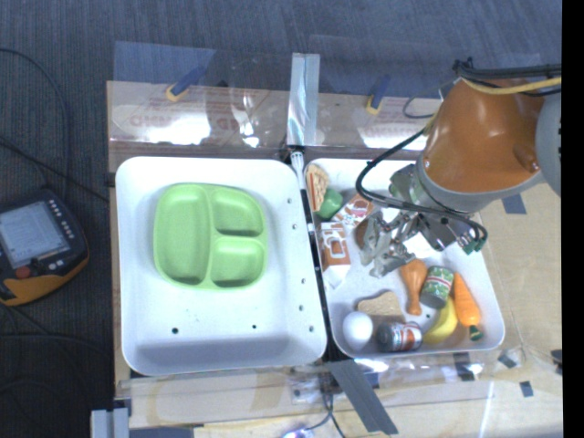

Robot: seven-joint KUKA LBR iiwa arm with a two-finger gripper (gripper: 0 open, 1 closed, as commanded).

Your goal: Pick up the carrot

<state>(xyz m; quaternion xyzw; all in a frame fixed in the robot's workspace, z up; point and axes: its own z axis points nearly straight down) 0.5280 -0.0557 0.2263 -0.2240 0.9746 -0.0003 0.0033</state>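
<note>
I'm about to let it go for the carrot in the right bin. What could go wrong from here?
The end effector hangs over the orange toy drumstick, not the orange toy carrot, so it may grab the wrong item. The carrot lies near the white right bin's wall, wedged beside the green-labelled can and yellow toy banana, leaving little finger room.
</note>
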